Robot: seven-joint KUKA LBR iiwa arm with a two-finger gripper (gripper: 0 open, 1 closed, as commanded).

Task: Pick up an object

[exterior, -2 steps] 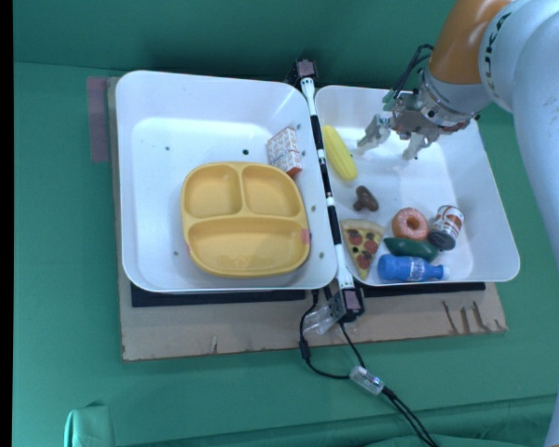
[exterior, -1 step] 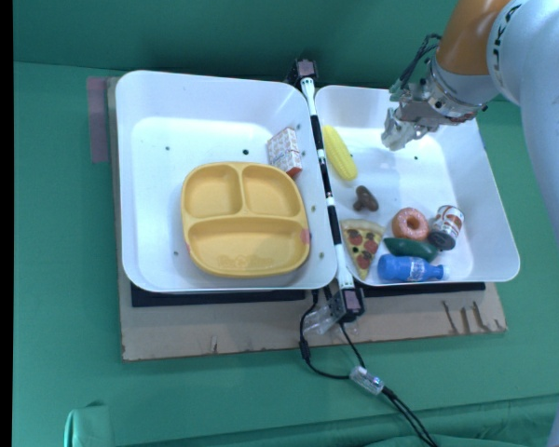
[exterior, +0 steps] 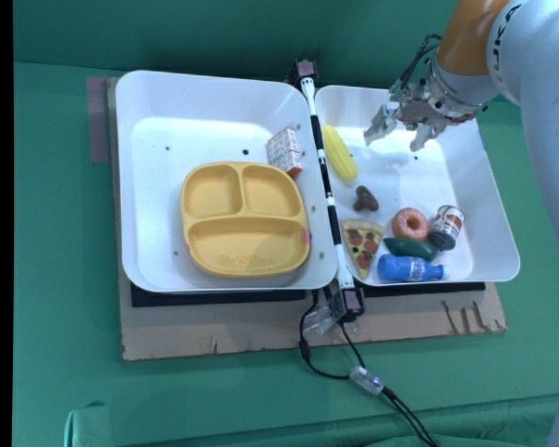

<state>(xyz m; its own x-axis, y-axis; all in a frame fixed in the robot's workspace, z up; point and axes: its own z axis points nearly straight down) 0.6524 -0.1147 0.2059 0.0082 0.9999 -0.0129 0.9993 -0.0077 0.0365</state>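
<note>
Several small toy foods lie in the right bin [exterior: 489,250], and none of them is between the gripper's fingers. Along that bin's left side rests a yellow corn cob [exterior: 339,152], lying lengthwise beside the divider bar [exterior: 321,170]. Just below it sits a small brown lump [exterior: 365,197], and nearer the front edge lies a pizza slice [exterior: 361,244]. To the right of the slice cluster a glazed donut [exterior: 411,223], a small tin can [exterior: 446,226] touching or nearly touching the donut, a dark green pepper [exterior: 411,248] beneath them, and a blue bottle [exterior: 409,269] lying on its side along the front wall. The gripper [exterior: 402,130] hangs over the back part of this bin, well apart from the cluster and to the right of the corn, with its fingers spread wide and nothing held. The grey arm [exterior: 540,35] with its orange band enters from the upper right. In the left bin [exterior: 149,110] a yellow divided plate [exterior: 245,218] lies flat, and a small patterned box [exterior: 285,150] stands just beyond its far right corner, near the divider bar. Both bins rest on a cardboard sheet [exterior: 214,333] over a green cloth [exterior: 56,250], with a black cable [exterior: 354,366] trailing forward.
</note>
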